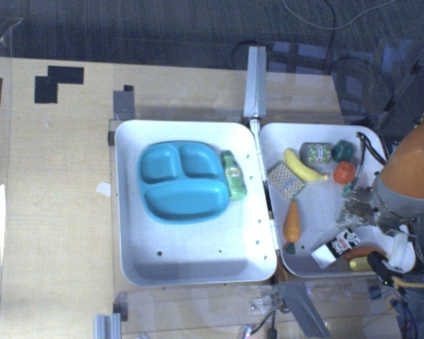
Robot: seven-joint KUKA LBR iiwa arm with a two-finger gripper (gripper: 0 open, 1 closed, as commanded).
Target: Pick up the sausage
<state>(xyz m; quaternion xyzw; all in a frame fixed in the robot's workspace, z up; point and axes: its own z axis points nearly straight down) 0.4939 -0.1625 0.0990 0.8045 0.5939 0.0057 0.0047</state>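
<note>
One brown, curved sausage (pixel 364 252) lies just below the gripper (pixel 357 214); whether that gripper is open, I cannot tell.

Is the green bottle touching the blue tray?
Touching. In the camera view the bottle lies in the left bin against the tray's right edge, overlapping its rim with no white bin floor between them.

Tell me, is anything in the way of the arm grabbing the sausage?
Sort of. A black-and-white packet lies right beside the sausage, between it and the arm tip, near the right bin front wall. Nothing lies on top of the sausage.
</note>
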